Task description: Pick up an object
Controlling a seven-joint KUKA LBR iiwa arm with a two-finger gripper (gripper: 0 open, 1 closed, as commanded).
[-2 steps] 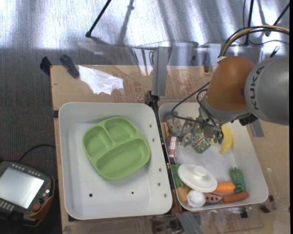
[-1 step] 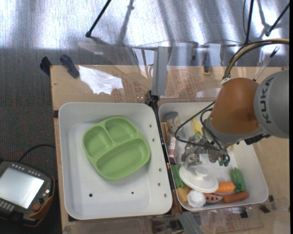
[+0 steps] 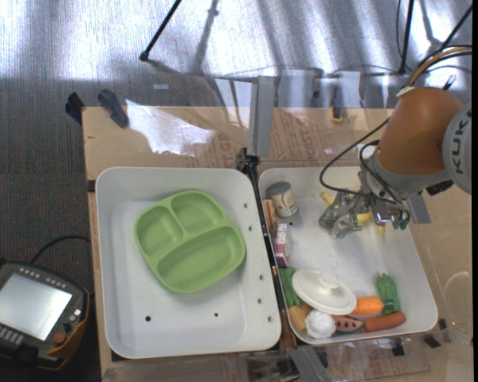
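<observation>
From the overhead camera, the gripper (image 3: 344, 217) hangs low over the upper part of the right bin (image 3: 418, 270); whether it is apart or together cannot be told. A small tin can (image 3: 283, 198) stands near the bin's upper left corner. Along the bottom lie a white lid (image 3: 323, 290), a carrot (image 3: 369, 305), a green vegetable (image 3: 387, 290) and a sausage (image 3: 382, 321), well apart from the gripper. The left bin (image 3: 119, 293) holds a green divided plate (image 3: 190, 239)
</observation>
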